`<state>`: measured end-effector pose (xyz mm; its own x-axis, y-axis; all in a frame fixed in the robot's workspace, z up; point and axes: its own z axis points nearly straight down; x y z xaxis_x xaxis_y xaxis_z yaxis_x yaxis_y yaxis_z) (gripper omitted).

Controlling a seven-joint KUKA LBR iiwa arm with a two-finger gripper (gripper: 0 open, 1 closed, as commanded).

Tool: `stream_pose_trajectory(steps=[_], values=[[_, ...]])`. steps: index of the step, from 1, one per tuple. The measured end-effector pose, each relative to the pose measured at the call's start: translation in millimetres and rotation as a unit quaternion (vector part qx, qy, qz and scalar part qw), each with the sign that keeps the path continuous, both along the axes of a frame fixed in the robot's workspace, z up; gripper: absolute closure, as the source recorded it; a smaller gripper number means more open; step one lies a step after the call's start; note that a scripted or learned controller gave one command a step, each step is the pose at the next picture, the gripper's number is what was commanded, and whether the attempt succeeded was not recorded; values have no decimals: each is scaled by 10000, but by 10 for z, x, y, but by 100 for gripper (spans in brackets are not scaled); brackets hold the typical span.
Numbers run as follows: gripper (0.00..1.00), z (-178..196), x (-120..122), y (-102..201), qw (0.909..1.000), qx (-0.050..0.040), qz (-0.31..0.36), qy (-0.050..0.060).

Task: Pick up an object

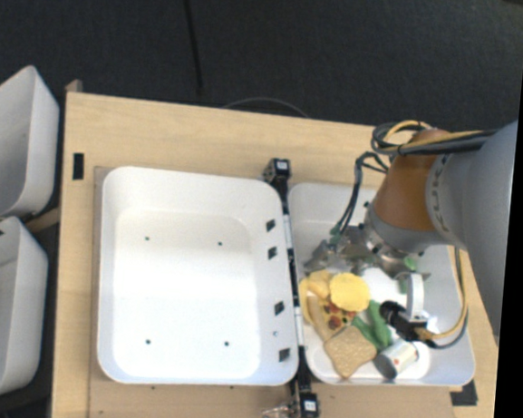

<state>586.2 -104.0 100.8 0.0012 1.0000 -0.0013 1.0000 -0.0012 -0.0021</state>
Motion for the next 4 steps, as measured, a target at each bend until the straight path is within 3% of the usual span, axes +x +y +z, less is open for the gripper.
stream_pose_trajectory(steps=[1, 2, 3, 4], values=[[0, 1, -290, 33, 10000, -2, -1, -9], [0, 16, 764, -3, 10000, -7, 29, -67], [100, 118, 726, -25, 10000, -16, 29, -32], [100, 1153, 1068, 819, 9999, 10, 57, -84]])
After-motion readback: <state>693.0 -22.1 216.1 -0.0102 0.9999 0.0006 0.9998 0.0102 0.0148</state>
